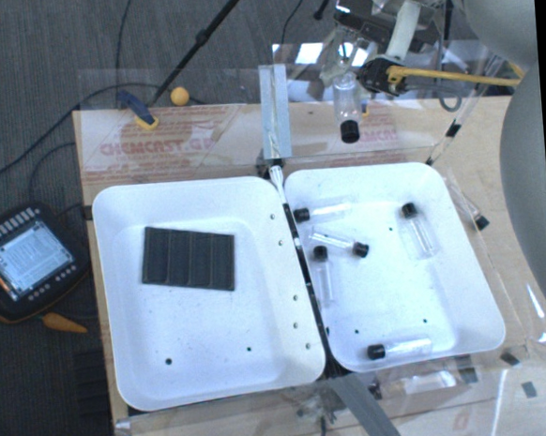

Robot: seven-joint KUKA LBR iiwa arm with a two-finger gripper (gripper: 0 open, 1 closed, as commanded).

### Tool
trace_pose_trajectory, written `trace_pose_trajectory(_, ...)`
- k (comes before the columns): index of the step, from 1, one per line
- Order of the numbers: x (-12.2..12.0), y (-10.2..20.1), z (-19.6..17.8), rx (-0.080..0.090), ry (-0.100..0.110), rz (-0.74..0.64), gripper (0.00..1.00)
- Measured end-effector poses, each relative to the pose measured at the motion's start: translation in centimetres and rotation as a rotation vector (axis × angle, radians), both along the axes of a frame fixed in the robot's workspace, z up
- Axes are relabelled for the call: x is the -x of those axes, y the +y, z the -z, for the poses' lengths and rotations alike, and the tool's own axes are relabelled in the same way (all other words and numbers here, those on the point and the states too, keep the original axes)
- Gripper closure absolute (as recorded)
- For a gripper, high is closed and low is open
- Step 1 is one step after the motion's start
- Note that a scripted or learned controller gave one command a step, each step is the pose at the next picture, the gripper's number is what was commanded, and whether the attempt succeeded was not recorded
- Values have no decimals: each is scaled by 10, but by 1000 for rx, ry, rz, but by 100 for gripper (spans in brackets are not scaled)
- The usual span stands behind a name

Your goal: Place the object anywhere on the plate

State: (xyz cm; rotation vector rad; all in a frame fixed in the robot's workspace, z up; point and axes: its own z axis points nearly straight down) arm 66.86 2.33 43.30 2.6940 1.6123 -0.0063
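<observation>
Behind bins, vial [346,105] in claw [343,58]

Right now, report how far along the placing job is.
Picked up: a clear vial with a black cap hangs from the gripper, held above the bench behind the right bin. In hand: carrying it. Left: setting it on the dark plate in the left bin, which bears nothing yet.

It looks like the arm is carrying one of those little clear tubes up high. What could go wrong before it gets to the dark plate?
The vial hangs cap-down from the gripper, above the bench behind the right bin. It looks held near its top end, so it could slip and fall outside both bins. The dark plate covers little of the left bin, so a release slightly off could miss it.
</observation>
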Motion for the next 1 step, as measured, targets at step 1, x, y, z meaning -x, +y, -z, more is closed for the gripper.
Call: trace_pose_trajectory(1,0,32,0,-1,2,-238,100)
